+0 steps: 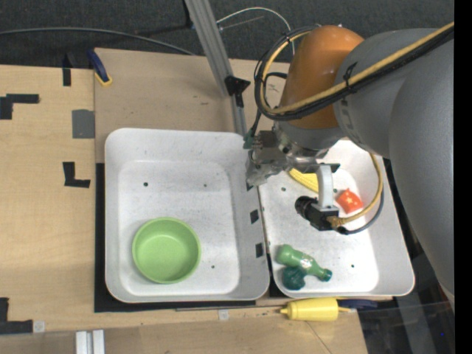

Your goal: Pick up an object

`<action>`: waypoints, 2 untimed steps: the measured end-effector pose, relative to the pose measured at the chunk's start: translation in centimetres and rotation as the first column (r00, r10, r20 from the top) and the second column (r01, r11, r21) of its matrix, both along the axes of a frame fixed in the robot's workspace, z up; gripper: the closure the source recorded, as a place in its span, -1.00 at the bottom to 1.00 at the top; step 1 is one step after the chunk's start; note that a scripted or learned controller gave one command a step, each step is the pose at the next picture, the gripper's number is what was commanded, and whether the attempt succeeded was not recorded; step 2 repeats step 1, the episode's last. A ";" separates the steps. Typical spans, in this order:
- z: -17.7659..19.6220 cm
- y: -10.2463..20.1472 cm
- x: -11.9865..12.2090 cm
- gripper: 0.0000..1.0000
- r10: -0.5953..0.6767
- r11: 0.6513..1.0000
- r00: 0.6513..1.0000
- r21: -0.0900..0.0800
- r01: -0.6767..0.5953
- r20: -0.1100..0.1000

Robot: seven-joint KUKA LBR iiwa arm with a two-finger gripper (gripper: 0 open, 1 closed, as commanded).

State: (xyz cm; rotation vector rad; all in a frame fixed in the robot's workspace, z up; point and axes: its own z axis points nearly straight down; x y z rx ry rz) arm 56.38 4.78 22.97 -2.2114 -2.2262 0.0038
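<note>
Gripper (259, 167) is sitting over the back corner of the right bin (361, 253), hard against the wall shared with the left bin (184, 190). The arm (413, 87) is reaching across from the right and its bulk is shading the tip, so I cannot tell whether the gripper is apart or together. Nothing is showing in its grip.

Candidates for the pick:
- green toy bottle (302, 264) is lying on its side near the front edge of the right bin, well apart from the gripper.
- orange piece (348, 199) is lying mid-bin, beside the wrist.
- yellow scrap (301, 177) is peeking out from under the wrist, mostly hidden.
- green bowl (166, 249) is sitting upright in the front of the left bin, alone.

A yellow tube (313, 310) is lying on the table (44, 220) just outside the right bin's front rim.

Judgement: the gripper is working the corner, where the wall is likely crowding any approach; no object is visibly under it. The pick is looking not yet made. The toy bottle, lying flat and clear of the walls, is looking like the easier target.
</note>
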 end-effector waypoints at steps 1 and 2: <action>-1.2 5.2 -0.5 1.00 0.000 1.000 1.000 -0.001 0.000 0.000; -1.2 5.2 -0.5 1.00 0.000 1.000 1.000 -0.001 0.000 0.000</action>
